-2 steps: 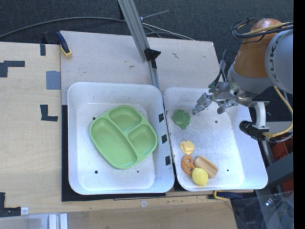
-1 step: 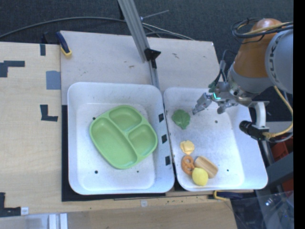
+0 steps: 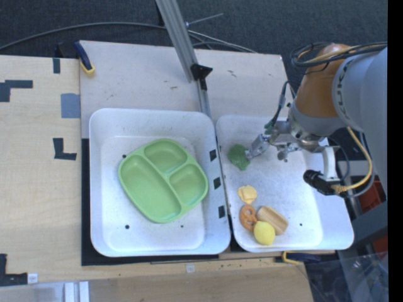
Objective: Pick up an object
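Observation:
In the right bin [image 3: 327, 228] a small green object [image 3: 238, 157] lies by the left wall. My gripper [image 3: 269, 151] hovers just to its right, low over the bin floor, open with nothing between its fingers. The left fingertip [image 3: 256, 149] is close to the green object, and I cannot tell whether they touch. Toward the bin's front lie a small yellow piece [image 3: 247, 194], an orange ring [image 3: 247, 217], a tan block [image 3: 272, 218] and a yellow lemon-like ball [image 3: 264, 233].
The left bin [image 3: 101, 231] holds a green divided plate [image 3: 165, 179]. A slanted metal pole [image 3: 179, 33] comes down to the bins' shared back edge. The grey arm with its orange band [image 3: 321, 93] and cables hang over the right bin's back right.

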`<action>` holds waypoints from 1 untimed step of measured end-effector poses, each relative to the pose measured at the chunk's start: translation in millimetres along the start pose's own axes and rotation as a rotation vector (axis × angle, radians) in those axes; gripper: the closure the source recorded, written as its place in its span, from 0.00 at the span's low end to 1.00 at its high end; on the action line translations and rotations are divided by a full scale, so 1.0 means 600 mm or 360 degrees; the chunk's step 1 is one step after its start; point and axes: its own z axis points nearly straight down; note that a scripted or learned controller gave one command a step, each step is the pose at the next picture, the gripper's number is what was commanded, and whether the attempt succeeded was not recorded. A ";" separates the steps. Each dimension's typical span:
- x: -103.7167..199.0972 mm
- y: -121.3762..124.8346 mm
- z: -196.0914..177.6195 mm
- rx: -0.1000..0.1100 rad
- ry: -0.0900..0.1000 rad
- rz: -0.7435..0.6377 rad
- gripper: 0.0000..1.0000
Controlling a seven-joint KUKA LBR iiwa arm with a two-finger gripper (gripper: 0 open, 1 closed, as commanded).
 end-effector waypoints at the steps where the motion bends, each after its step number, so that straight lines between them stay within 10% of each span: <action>1: 0.001 -0.002 0.091 0.0000 0.0000 -0.0001 0.00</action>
